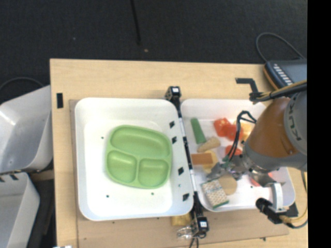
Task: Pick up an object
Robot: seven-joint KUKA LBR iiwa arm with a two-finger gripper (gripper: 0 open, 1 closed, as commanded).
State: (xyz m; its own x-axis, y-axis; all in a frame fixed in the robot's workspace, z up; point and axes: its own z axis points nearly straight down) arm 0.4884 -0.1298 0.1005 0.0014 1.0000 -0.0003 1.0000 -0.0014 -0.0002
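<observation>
In the right bin [289, 198] on the desk [114, 79], the tool [223, 170] hangs over clutter; whether it grips anything I cannot tell. The green stick [197, 130] lies at the far left, long axis running near-to-far.

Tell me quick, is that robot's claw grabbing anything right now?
Gripper: cannot be told whether it is open or closed; it sits low over the items in the right bin, and nothing is visibly held.

Wooden bench [114, 79]; two white bins [88, 200]
</observation>
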